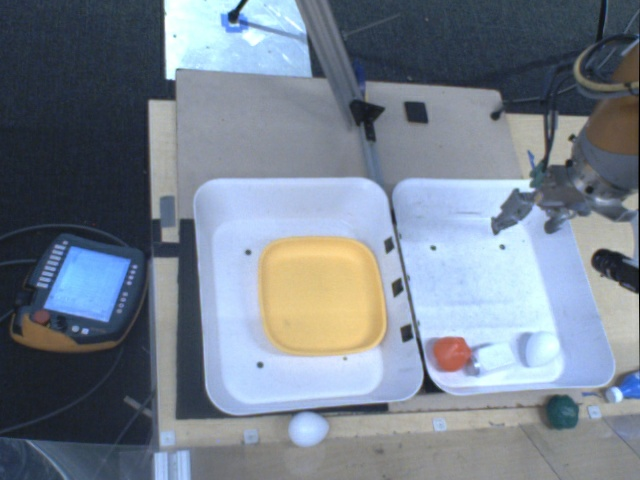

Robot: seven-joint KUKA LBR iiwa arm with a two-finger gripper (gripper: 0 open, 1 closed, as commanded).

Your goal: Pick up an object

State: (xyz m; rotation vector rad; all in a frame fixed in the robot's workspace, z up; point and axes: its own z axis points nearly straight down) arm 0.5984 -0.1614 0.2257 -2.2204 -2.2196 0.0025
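Observation:
In the right bin (480, 268), along its near edge, lie a red-orange lump (449, 353), a small white-and-grey piece (490, 358) and a white egg-shaped ball (541, 348). My gripper (530, 218) hangs over the far right part of that bin, well away from those objects. Its two fingers are spread apart with nothing between them. A yellow square plate (322, 294) lies in the left bin (230, 268).
Outside the bins, a white egg (308, 428) rests on the bench's front edge and a dark green ball (561, 411) sits at the front right. A teach pendant (78, 290) lies far left. A slanted metal pole (335, 48) rises behind the bins.

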